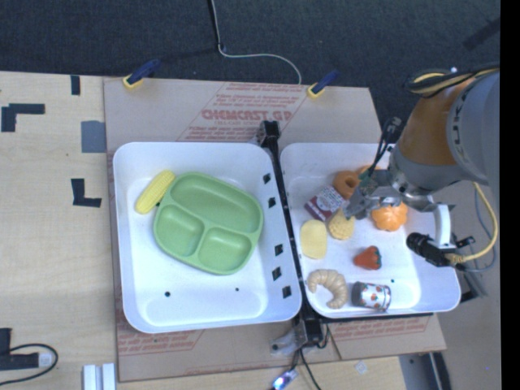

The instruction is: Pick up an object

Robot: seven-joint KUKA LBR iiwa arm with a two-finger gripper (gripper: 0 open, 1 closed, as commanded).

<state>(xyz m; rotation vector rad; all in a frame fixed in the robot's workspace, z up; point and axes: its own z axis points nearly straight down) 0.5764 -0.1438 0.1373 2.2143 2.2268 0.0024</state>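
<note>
My gripper (363,203) hangs low in the right bin (431,295), its dark fingers over the gap between a yellow waffle-like piece (341,227) and an orange fruit (389,216). Nothing shows between the fingers. An orange ring-shaped piece (348,182) lies just behind the gripper, and a silver and red wrapper (325,203) sits to its left. Nearer the front lie a pale yellow lemon-like piece (314,239), a red strawberry (368,257), a croissant (328,285) and a small can (372,296).
The left bin (130,242) holds a green divided plate (210,222) and a yellow corn cob (154,191). A black divider (280,218) runs between the bins. Cardboard lies under both, held by clamps at the back; a cable crosses the dark floor behind.
</note>
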